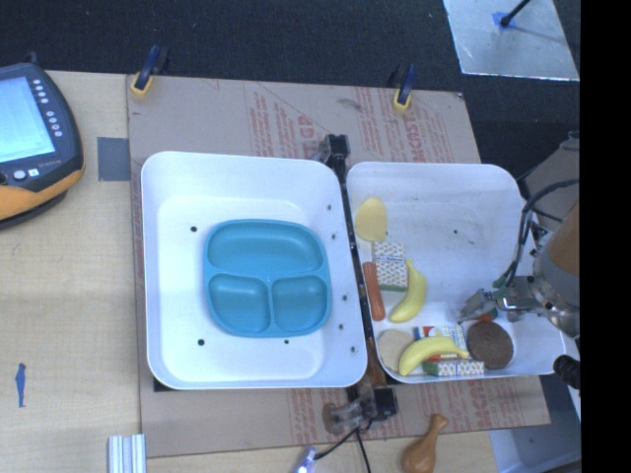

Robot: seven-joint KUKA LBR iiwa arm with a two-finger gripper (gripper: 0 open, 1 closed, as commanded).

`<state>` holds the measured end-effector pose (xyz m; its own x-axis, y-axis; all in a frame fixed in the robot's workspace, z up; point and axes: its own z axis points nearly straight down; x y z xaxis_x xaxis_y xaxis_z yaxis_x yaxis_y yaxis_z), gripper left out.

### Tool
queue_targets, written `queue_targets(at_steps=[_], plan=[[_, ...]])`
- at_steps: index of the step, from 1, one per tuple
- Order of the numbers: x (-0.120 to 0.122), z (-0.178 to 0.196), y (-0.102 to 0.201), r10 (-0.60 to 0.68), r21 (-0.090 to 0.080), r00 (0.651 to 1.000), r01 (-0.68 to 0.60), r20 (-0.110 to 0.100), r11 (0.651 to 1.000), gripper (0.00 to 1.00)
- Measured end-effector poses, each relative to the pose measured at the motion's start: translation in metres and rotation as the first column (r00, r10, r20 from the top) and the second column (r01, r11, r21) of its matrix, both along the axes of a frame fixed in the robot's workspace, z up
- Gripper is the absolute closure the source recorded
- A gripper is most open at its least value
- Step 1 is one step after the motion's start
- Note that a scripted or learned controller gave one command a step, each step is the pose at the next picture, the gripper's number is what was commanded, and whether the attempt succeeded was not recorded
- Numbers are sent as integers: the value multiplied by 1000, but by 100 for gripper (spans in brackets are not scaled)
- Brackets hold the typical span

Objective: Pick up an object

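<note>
From above, two shallow white plastic bins sit side by side on a sheet of brown cardboard clamped to the wooden bench. The left bin (168,264) holds a light blue plastic plate (267,275) with three compartments, lying flat near its middle. The right bin (473,190) carries a cluster of small toy foods along its left and near sides: a pale yellow rounded piece (371,220) at the top, an orange-red sausage-shaped stick (375,291) along the dividing wall, a small white printed box (390,264), a yellow banana (412,294) just beside it, a second yellow banana (430,352) lower down, a tan flat round piece (393,344), and a dark brown round disc (490,344) toward the near right corner. The grey arm enters from the right edge, and its two-finger gripper (483,305) hangs low inside the right bin just above the brown disc; whether its fingers are apart or together cannot be told.
</note>
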<state>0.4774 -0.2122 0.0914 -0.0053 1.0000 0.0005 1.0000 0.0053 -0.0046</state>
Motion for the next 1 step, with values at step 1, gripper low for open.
queue_targets(at_steps=[1], plan=[[0, 10, 0, 6, 0, 1000, -6, -1, 1000, 100]])
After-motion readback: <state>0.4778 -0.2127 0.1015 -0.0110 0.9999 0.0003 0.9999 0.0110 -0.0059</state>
